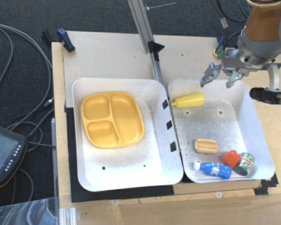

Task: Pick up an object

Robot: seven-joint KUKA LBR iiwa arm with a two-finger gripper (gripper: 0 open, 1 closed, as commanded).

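From my remote desk, the gripper (220, 78) hangs over the far rim of the right bin (258, 125), its two fingers spread apart and holding nothing; the nearest candidate, a yellow mustard-shaped bottle (188, 100), lies just below and to the left of the fingertips in the camera view, long axis running roughly left to right with its cap toward the divider. I judge that a grasp must close across that axis; the bun (206, 146), blue bottle (213, 169) and red piece (231, 158) sit well apart near the front.
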